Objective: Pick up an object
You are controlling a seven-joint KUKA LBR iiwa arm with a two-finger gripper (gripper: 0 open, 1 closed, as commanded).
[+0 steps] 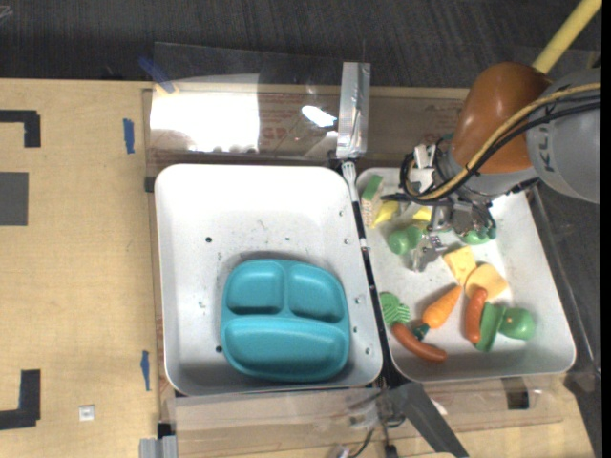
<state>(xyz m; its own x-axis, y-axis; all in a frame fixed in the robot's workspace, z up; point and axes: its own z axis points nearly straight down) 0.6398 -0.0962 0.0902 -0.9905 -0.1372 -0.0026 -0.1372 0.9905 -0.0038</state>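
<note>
A: Where is the arm right now?

B: It reaches in from 3 o'clock, the orange band (501,113) sitting over the far edge of the right bin (549,337). The gripper (431,248) hangs down into that bin's upper half, with black and yellow cables (458,175) looped around the wrist.

A: Are the jaws open or shut?

B: I cannot tell. The metal parts blur together from this slant, and I see nothing clearly caught in the gripper.

A: What lies near it?

B: A green piece (403,240) sits just beside the gripper at its 9 o'clock, and a yellow wedge (462,262) just beside it at 4 o'clock. Another yellow bit (385,214) lies at about 10 o'clock, close to the divider between the 2 bins.

A: And the rest of the toy food?

B: All toward the bin's 6 o'clock side. An orange carrot (441,306) lies tilted, with a leafy green piece (393,306) near its 9 o'clock. A red and orange sausage-like piece (420,343) lies below them. At 3 o'clock of the carrot stands an orange and red piece (474,317), touching a green one (491,324), then a green round piece (518,324).

A: The left bin?

B: The left bin (191,208) holds 1 teal divided tray (284,321), turned with 3 compartments showing, near its 6 o'clock edge.
</note>
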